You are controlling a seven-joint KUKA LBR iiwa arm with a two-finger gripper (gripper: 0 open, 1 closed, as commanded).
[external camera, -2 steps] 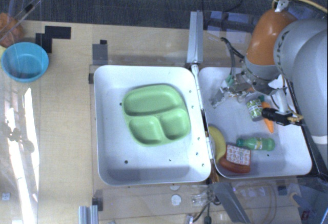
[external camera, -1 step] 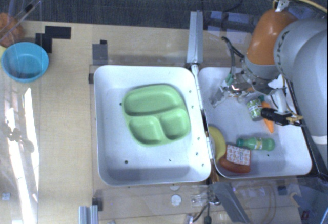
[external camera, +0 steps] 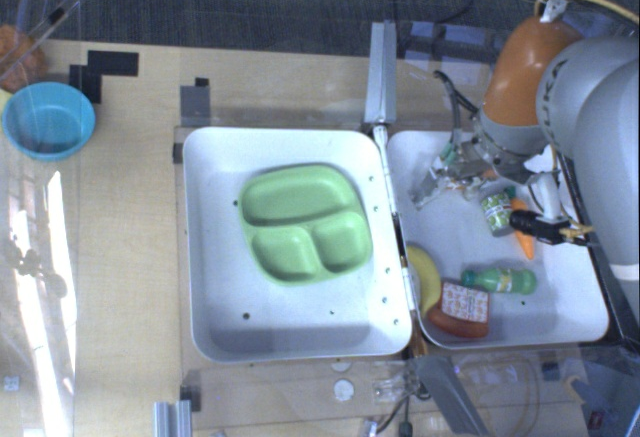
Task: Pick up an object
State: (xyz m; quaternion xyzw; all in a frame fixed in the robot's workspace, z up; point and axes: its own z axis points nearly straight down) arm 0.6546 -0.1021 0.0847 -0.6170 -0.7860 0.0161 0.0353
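2 white bins [external camera: 215,325]; fingers [external camera: 440,180] low inside the right bin [external camera: 590,320].

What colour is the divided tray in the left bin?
Light green, seen clearly in the camera view: the divided tray.

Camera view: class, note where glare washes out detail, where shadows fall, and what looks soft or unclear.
Camera view: glare streaks whiten the bench's left side; a soft shadow darkens the left bin's near floor; the gripper is a blurred tangle over the right bin; the small items by the green bottle look soft.
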